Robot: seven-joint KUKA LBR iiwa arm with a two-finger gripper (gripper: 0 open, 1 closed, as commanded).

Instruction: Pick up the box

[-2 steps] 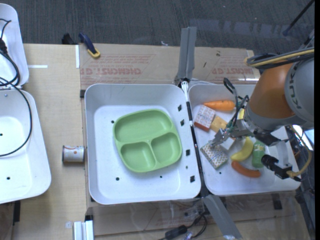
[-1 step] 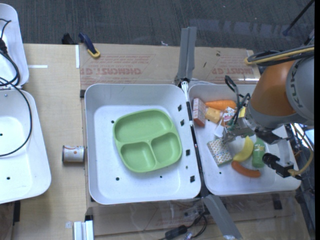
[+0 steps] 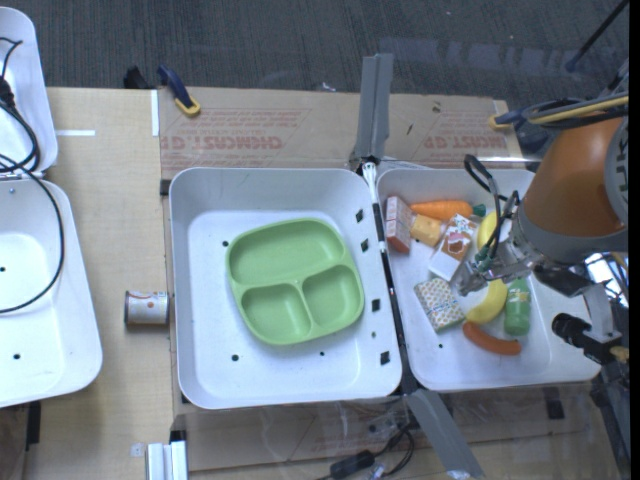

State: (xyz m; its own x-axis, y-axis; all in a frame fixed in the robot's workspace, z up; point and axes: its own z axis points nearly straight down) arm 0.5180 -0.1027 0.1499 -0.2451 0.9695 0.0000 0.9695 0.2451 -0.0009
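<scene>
arm: grey, with a broad orange band
bins: white, with small dark dots on the floors
tray: pale green, plain, in the left bin
box: reddish brown with a white patch, right of the tray
carrot: orange, just right of the box
packet: cream with a fine speckled pattern, below the box
carton: white with red and orange print
banana: yellow
bottle: green
sausage: red-orange
bench: tan, red mirrored lettering on the cardboard
can: silver with an orange mark, left of the tray
</scene>
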